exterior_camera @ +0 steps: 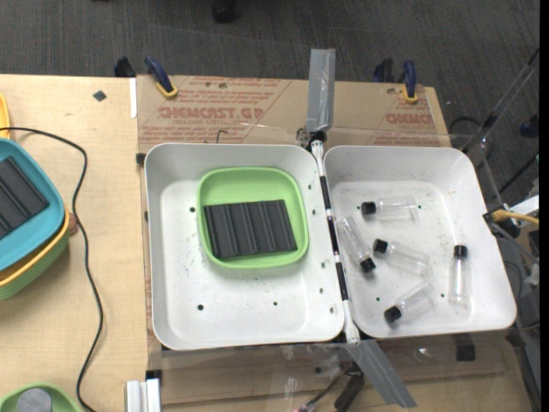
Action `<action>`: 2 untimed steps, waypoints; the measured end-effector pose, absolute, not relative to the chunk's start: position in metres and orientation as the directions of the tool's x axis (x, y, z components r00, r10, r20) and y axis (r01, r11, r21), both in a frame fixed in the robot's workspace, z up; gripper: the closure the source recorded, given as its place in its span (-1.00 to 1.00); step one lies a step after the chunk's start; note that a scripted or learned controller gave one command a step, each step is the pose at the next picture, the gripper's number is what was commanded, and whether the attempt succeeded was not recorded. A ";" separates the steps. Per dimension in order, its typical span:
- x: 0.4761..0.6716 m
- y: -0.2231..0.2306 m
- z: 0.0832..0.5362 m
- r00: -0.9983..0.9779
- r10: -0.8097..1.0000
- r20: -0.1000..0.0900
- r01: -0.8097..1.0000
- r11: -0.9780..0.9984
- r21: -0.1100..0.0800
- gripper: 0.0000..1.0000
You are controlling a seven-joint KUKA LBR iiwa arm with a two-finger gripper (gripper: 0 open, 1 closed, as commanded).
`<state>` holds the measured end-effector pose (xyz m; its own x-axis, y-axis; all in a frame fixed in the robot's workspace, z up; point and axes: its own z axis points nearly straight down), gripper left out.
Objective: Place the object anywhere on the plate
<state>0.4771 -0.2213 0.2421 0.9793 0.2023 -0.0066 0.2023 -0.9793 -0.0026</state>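
The plate (254, 179) was a soft-cornered square of matte green plastic with a raised rim, and a dark grey ribbed mat (249, 228) lay flat in its well. It sat in the upper half of the one white bin (171, 264), a shallow glossy tray with rounded corners and small holes in its floor. The neighbouring white bin (485, 196) held five clear vials with black caps, all lying on their sides and apart from one another: one vial (393, 207) near the far wall, a second (350, 237) slanting along the shared divider, a third (405, 257) just beside it, a fourth (413, 300) near the front wall, and a fifth (460, 277) by the outer wall. Nothing lay between the vials and the plate but the bins' meeting rims. Under both bins was printed brown cardboard (214, 108), held by blue clamps (159, 75), with a strip of grey tape (321, 88) at the seam. A black cable (88, 230) crossed the pale wooden table (51, 110). How the hand's fingers stood could not be told.
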 end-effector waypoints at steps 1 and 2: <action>0.477 -0.221 0.241 0.979 0.202 -0.006 0.202 -0.979 -0.002 -1.00; 0.477 -0.221 0.238 0.980 0.201 -0.006 0.201 -0.980 -0.003 -1.00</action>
<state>0.4771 -0.2211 0.2377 0.9797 0.2005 -0.0060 0.2005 -0.9797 -0.0027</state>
